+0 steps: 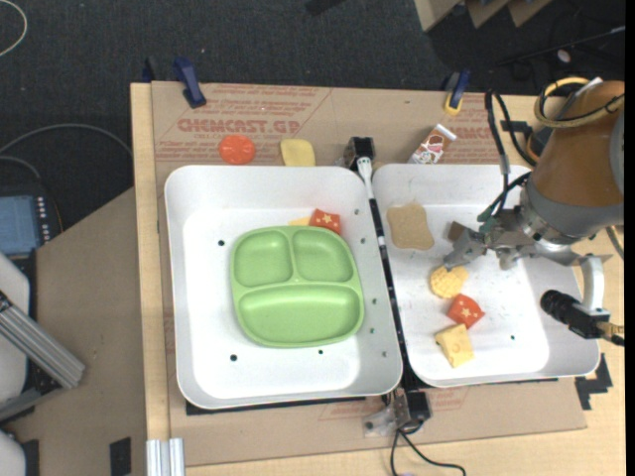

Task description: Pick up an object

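The arm [580,167] reaches in from the right, its orange band above the wrist, bent down over the right bin [526,360]. The gripper [458,249] hangs low over the middle of that bin; its dark fingers [458,234] point left, spread a little apart, with nothing between them.

Just below the fingers lies a round yellow waffle-like piece [446,283], near but not gripped. Beside it to the lower right sits a red strawberry piece [465,311], and below that a yellow cheese wedge [454,346]. A tan slice of bread [409,226] lies flat toward the bin's upper left.

The left bin [198,266] holds a green divided plate [296,287] with a red-and-yellow piece [323,220] at its upper rim. On the desk [248,117] behind the bins lie an orange round thing [237,150], a pale yellow piece [297,153] and a small packet [432,146]
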Robot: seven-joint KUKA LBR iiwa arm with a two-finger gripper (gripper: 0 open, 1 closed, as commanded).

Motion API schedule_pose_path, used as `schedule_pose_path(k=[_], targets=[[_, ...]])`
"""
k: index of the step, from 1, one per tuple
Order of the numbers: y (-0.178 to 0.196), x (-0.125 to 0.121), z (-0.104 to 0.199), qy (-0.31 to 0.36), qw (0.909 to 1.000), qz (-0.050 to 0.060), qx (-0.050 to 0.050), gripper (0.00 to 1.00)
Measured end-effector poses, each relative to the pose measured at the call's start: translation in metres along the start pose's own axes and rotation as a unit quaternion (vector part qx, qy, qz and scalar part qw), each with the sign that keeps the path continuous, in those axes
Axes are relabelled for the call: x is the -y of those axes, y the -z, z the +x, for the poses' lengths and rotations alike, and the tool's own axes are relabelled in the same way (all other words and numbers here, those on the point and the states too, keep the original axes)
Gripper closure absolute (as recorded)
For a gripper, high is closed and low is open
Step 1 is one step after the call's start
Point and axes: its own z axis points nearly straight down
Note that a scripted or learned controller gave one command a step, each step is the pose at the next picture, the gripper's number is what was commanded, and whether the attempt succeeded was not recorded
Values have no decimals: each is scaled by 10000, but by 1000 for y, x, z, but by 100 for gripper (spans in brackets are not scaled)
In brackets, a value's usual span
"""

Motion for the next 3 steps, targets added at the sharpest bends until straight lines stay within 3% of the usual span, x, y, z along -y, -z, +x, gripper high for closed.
schedule_pose_path(k=[1, 2, 3], targets=[[-65, 8, 19, -2, 10000, -19, 4, 0], [-72, 31, 29, -7, 10000, -50, 15, 0], [-61, 29, 27, -16, 10000, -81, 38, 100]])
